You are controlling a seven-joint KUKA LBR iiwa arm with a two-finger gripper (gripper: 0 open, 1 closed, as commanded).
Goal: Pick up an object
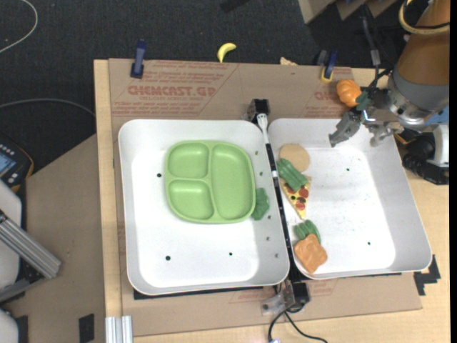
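The gripper [360, 128] hovers over the far right corner of the right bin [371, 213], its 2 fingers spread apart with nothing between them, one dark fingertip [337, 137] pointing toward the bin's middle and the other near the far wall. The candidates for picking lie in a loose line along that bin's left wall: a tan round cookie-like disc [295, 156], a green leafy toy [290, 171] overlapping a pizza slice [298, 196], and nearer the camera a toy carrot [310, 250] with a green top. All are well apart from the gripper, so the step in hand looks like the approach. To do it well, I would pick 1 target that stands free (the carrot seems the best bet, since it lies clear of the pile and has some bulk), travel across above the bin floor, and turn the wrist so the fingers straddle the carrot's narrow width rather than its length. The risk is the centre rim: everything sits just beside it, so a finger descending on that side could strike the wall or push the toy under it. The left bin [143, 213] holds a green 3-compartment tray [211, 181] with a small green piece [260, 204] touching its right edge, a less likely choice given the reach.
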